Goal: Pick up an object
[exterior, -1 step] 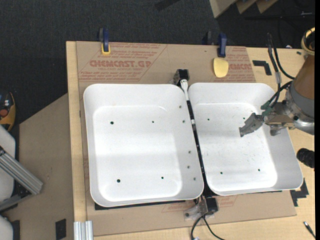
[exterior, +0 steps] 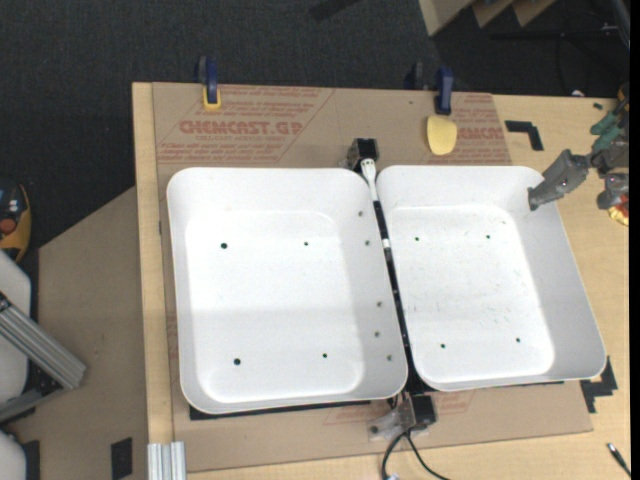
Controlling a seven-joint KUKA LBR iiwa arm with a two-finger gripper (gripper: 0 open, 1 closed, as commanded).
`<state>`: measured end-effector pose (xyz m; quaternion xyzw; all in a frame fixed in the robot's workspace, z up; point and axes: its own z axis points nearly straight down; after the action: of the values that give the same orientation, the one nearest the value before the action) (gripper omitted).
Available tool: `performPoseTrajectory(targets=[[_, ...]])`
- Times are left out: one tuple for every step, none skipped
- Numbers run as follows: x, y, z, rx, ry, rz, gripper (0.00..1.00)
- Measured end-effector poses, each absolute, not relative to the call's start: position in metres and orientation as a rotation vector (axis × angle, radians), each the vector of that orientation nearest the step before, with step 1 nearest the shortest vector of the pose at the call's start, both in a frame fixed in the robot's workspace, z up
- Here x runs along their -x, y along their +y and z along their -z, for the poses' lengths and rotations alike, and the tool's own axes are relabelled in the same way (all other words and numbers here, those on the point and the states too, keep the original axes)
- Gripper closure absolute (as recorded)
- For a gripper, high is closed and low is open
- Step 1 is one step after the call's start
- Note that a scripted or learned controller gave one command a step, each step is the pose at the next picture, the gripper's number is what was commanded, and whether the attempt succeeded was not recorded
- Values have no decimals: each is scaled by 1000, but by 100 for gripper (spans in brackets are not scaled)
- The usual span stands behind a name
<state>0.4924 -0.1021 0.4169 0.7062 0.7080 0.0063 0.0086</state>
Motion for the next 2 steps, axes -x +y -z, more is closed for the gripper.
performPoseTrajectory(targets=[[-492,-102,-419,-2216,2219,-4,100],[-545,-77,-316,-2223,2231,9,100]])
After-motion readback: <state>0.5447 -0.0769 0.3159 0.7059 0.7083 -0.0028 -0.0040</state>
